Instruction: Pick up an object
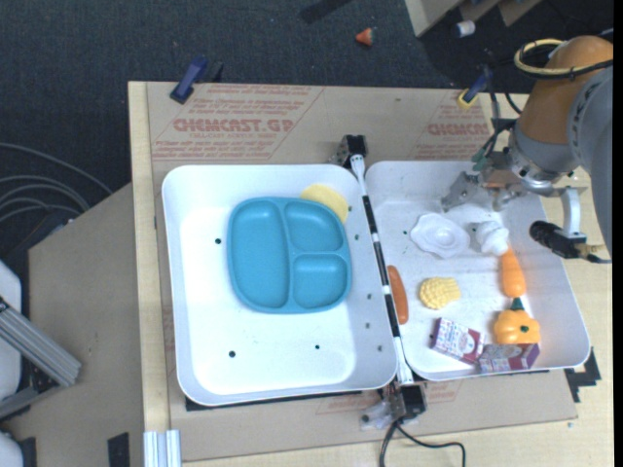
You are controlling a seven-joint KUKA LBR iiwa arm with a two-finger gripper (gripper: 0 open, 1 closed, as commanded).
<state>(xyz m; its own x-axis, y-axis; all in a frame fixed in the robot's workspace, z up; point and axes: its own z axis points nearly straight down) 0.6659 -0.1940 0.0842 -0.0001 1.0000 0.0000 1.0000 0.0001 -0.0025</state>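
Sitting just below and toward the camera from the gripper (484, 191), the white fried-egg toy (437, 234) is the nearest candidate for the pick, lying flat on the floor of the right bin (574, 309). It looks like thin moulded plastic: light, stiff, glossy and probably slippery, with a low profile that leaves little for two fingers to close on. A grasp across its wavy rim, or over the raised centre, seems the likeliest to hold; a pinch straight down on the flat face would probably slide off.

Just beside the egg, directly under the gripper, lies a small white object (490, 233) too small to identify. A little further toward the camera, the orange carrot (511, 272) offers an easier shape, a rigid tapered body that could be taken across its middle. The yellow corn piece (439, 292) lies below the egg, ridged and so probably less slippery. Further still from the tool are the orange pumpkin-like toy (516, 327), the small printed packets (456, 339) at the bin's near edge, and the red sausage (398, 295) lying along the divider between the bins.

Whether the gripper is released or clenched cannot be told from this view; nothing is visibly held by it.

Well away to the far side from the tool, the left bin (195, 339) carries a blue compartment tray (288, 254) with a yellow object (326, 198) tucked at its upper corner.
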